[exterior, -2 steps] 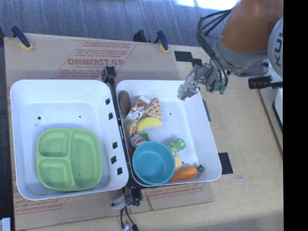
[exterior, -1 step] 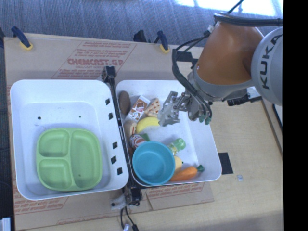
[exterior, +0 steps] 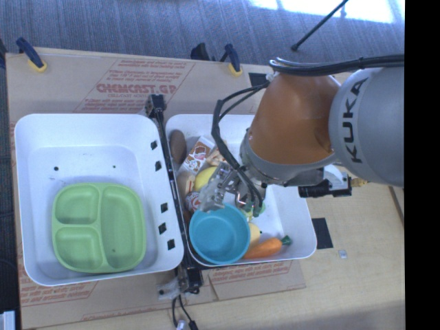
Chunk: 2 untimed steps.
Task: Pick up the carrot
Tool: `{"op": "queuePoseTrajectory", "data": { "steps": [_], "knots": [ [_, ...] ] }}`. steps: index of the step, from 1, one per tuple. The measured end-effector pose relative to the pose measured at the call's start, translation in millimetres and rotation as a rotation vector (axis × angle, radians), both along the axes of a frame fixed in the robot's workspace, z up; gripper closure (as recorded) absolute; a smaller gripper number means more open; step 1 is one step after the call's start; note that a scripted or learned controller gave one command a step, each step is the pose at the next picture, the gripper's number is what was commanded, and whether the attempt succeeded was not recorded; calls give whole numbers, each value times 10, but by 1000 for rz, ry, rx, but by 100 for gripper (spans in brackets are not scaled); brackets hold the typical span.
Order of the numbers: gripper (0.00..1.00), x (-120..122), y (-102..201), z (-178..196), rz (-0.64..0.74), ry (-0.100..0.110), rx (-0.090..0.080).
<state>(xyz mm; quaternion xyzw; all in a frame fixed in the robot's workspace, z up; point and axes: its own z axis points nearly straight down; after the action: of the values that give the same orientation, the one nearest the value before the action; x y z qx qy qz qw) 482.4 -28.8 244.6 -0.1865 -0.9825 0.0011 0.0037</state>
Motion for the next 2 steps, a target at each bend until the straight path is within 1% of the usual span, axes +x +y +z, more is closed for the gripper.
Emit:
{"op": "queuePoseTrajectory", "data": {
  "steps": [1, 2],
  "knots": [
    [0, 1, -11, 2, -1, -1, -2],
    [0, -40, -651, 988, 351, -14, -6]
  ]
}}
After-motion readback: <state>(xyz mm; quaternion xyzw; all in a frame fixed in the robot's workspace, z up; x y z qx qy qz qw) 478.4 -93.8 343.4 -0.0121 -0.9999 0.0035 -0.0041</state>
